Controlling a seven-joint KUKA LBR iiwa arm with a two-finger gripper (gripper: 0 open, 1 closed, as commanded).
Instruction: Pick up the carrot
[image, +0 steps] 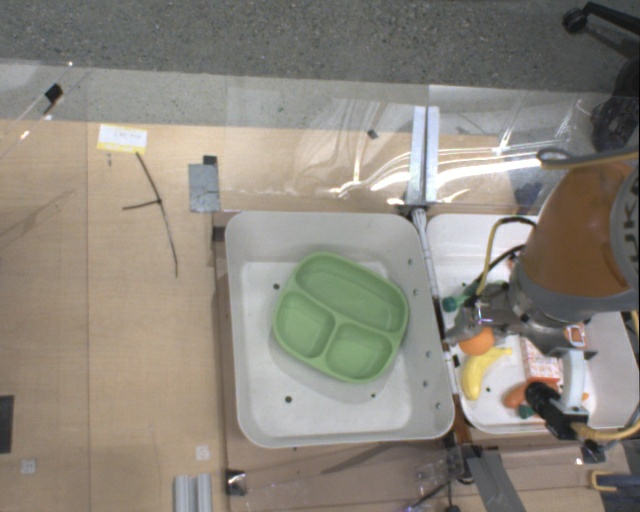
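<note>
- The small orange carrot (514, 397) lay in the right white bin (480, 245), partly hidden.
- The end effector's (478, 318) grip could not be told.

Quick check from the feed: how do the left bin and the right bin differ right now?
The left bin holds a green divided plate lying flat near its middle; the right bin holds small items, among them a yellow banana and an orange piece.
The left bin is open to view, while the arm hangs over the right bin and hides much of it.
Both are shallow, white and sit side by side.
</note>
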